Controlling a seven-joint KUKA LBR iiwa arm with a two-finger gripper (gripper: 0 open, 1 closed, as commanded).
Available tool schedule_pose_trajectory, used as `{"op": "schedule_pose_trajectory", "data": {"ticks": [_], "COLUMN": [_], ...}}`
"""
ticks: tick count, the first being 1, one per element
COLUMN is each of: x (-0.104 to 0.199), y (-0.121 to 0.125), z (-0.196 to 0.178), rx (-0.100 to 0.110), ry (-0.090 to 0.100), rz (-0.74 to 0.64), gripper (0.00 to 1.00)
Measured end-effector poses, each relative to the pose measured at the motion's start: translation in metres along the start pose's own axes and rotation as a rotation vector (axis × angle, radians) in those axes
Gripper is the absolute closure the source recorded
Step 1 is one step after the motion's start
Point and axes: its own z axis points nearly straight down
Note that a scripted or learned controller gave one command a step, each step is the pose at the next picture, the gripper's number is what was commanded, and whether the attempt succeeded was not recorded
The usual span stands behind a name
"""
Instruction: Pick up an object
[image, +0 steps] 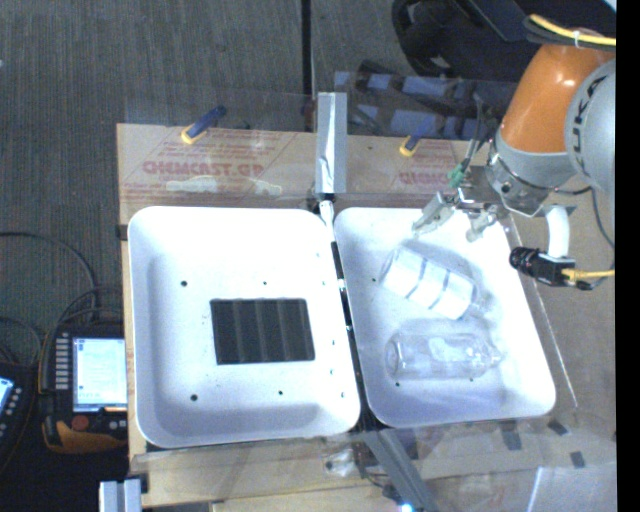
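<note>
From the camera view above the desk (150, 160), the gripper (458, 213) hangs over the far edge of the right bin (520, 400), its two fingers (432, 218) spread apart with nothing between them. Two candidates for the pick lie in that bin: a white cup with dark stripes (432, 280), on its side just below the gripper, and a clear plastic bottle (442, 355), also lying down, nearer the front wall and just beside the cup. The left bin (160, 250) carries a flat dark ribbed panel (262, 330) near its middle, well apart from the arm. The risks I judge likeliest: the cup and the bottle are both round and lying down, so a closing finger could roll either one away instead of trapping it; the bottle is transparent and hard to tell from the white floor, which may spoil the aim; and the two sit so close that a descent on one could knock the other. The desk is a brown board with red lettering, blue and yellow clamps (203, 123) at its far edge. Dark carpet surrounds it, with a handheld control pendant (92, 378) on the floor at left.
</note>
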Motion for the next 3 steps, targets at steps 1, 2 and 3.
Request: {"op": "schedule_pose_trajectory", "data": {"ticks": [1,2,3], "x": [0.007,-0.018,-0.022], "y": [-0.019,-0.052,-0.094], "z": [0.134,0.137,0.137], "rx": [-0.003,-0.017,-0.021], "ry": [0.0,-0.003,-0.004], "rz": [0.076,0.078,0.004], "gripper": [0.0,0.0,0.0]}}
